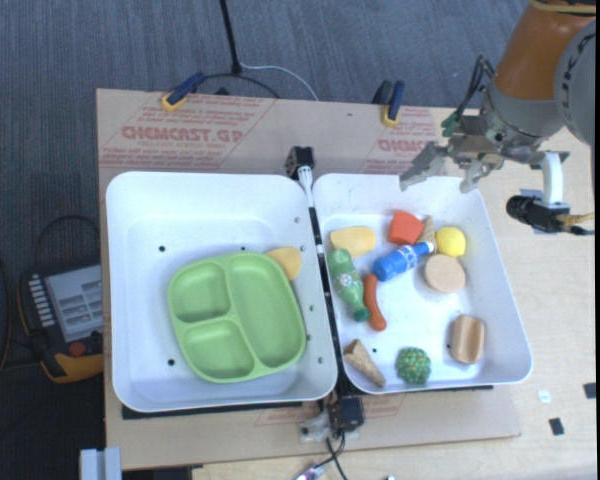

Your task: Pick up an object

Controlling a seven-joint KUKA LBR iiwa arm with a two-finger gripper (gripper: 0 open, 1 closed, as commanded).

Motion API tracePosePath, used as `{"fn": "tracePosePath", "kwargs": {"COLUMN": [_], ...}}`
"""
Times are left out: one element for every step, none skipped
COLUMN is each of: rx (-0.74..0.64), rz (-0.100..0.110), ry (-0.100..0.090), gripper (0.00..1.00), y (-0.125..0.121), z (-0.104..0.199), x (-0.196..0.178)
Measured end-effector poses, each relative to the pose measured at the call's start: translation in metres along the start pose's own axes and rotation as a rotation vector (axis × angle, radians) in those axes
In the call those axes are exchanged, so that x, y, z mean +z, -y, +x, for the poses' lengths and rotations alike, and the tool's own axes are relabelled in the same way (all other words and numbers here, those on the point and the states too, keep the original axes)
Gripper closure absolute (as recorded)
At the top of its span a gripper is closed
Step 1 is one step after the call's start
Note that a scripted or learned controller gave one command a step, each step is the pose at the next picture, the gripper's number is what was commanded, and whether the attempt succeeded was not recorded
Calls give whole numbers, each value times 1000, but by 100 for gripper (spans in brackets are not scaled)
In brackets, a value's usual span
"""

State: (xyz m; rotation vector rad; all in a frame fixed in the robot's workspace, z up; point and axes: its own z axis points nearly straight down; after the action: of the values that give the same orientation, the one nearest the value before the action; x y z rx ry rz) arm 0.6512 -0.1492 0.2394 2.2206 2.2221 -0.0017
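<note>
Approach step: gripper (447, 171) hovers above right bin's (500, 268) far edge, fingers spread, pinching nothing.
Nearest objects, red block (405, 227) and yellow ball (450, 241), sit near far edge; next: descend, centre, close.

My arm comes in from the upper right, grey with its orange band high near the corner. The wrist angles down and to the left. My pincer (448, 172) hangs with its two fingers spread apart, nothing between them.
</note>
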Motion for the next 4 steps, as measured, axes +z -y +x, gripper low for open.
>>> {"fn": "tracePosePath", "kwargs": {"rx": [-148,-260,115,211], "rz": [3,-33,-20,-22], "ry": [-1,17,9,6], "gripper": [0,0,0,0], "y": [39,70,103,134], "z": [20,40,44,47], "x": [107,128,149,149]}}
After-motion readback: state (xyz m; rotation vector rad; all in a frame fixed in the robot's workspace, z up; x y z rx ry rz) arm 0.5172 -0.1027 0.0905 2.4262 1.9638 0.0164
